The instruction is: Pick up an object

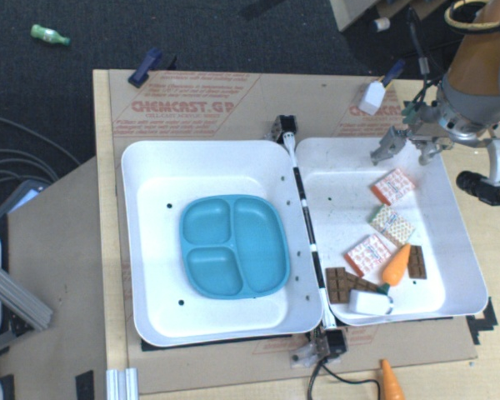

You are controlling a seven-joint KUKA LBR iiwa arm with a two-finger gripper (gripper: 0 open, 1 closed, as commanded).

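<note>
The right bin [450, 215] holds several small items. There is a red and white box [392, 187], a patterned box [392, 223], another red and white box [368, 254], a toy carrot [396, 265], a chocolate bar [340, 284], a small brown block [417, 262] and a white piece [371, 303]. My gripper [406, 149] hangs over the bin's far edge, above and behind the first box. Its fingers are spread open with nothing between them.
The left bin [150, 182] holds a blue divided plate [233, 246]. A black clamp [284, 127] sits where the two bins meet at the back. An orange toy [388, 382] lies on the bench in front of the right bin. A white tag [372, 98] hangs near the arm.
</note>
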